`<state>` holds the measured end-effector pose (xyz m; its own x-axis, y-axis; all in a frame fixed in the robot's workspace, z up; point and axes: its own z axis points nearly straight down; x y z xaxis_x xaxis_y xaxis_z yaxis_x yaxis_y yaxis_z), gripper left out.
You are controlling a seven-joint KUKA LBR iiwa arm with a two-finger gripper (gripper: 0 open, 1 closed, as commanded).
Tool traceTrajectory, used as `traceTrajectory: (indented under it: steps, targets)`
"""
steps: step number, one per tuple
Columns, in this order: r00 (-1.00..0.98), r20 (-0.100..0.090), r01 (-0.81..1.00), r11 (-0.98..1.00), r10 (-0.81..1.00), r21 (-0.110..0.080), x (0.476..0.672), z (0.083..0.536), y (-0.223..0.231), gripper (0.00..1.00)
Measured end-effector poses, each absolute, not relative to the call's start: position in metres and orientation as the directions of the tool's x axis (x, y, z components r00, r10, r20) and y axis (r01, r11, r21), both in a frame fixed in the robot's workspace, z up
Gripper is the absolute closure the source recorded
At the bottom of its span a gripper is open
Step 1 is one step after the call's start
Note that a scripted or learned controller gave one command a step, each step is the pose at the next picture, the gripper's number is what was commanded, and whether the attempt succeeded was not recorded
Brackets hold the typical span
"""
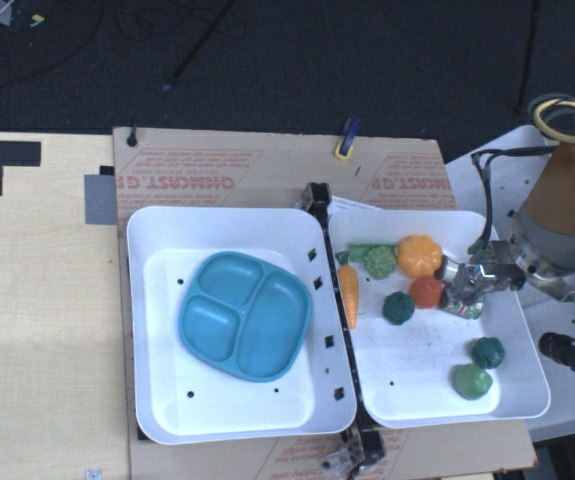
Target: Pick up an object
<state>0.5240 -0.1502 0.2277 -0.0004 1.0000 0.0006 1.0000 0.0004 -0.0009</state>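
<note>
Reaching in low over the right-hand shallow white plastic bin (527,398), the robot's hand (464,290), its grip unreadable from above, sat just beside a small round red toy fruit (427,292), apparently lined up to pick it from the cluttered toys.

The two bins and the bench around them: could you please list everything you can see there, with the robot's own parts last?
Bins: two, white, side by side on cardboard.
Divided plate: one, blue, in the left bin.
Carrot: one, orange, right bin by the divider.
Broccoli: one, green, right bin, far side.
Orange fruit: one, orange, beside the broccoli.
Red ball: one, red, by the gripper.
Dark green pieces: two, right bin.
Light green piece: one, near right corner.
Clamp: one, blue and yellow, far cardboard edge.
Gripper: one, metal, low in the right bin.
</note>
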Motion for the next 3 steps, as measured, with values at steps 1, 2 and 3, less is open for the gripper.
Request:
traceTrajectory:
  steps: [1, 2, 3]
  targets:
    - [-0.006, 0.002, 1.0, 0.006, 1.0, -0.002, 0.539, 0.231, -0.093, 1.0]
    - [-0.006, 0.002, 1.0, 0.006, 1.0, -0.002, 0.546, 0.238, -0.036, 1.0]
    - [-0.006, 0.002, 1.0, 0.006, 1.0, -0.005, 0.551, 0.225, 0.024, 1.0]
